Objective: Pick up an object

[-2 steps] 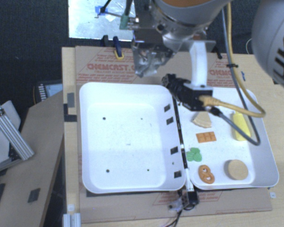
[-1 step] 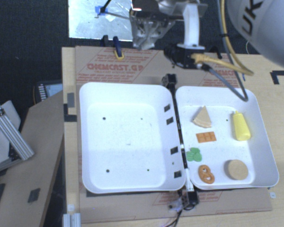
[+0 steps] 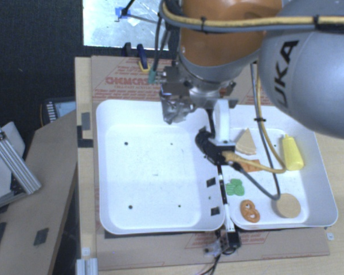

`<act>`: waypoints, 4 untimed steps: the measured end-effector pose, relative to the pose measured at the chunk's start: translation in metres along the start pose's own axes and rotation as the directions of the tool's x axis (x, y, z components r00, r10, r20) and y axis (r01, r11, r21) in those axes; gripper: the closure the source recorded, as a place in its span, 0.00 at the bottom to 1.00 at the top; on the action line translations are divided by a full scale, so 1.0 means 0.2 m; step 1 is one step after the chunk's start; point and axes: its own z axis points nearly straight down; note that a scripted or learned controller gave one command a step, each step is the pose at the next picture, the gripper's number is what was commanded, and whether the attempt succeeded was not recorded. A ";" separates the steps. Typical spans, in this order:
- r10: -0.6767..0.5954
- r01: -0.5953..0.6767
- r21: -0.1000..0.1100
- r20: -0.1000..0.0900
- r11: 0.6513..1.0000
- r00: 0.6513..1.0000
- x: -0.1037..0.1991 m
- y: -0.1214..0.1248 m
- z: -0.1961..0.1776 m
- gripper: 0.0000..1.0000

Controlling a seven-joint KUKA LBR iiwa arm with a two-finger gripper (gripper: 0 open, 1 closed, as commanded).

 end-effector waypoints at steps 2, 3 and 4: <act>0.000 0.000 -0.020 -0.006 1.000 1.000 0.15 0.42 -0.64 1.00; -0.005 0.005 -0.004 -0.004 1.000 1.000 0.01 -0.15 -0.26 1.00; 0.002 -0.002 -0.011 -0.004 1.000 1.000 -0.25 -0.25 -0.04 1.00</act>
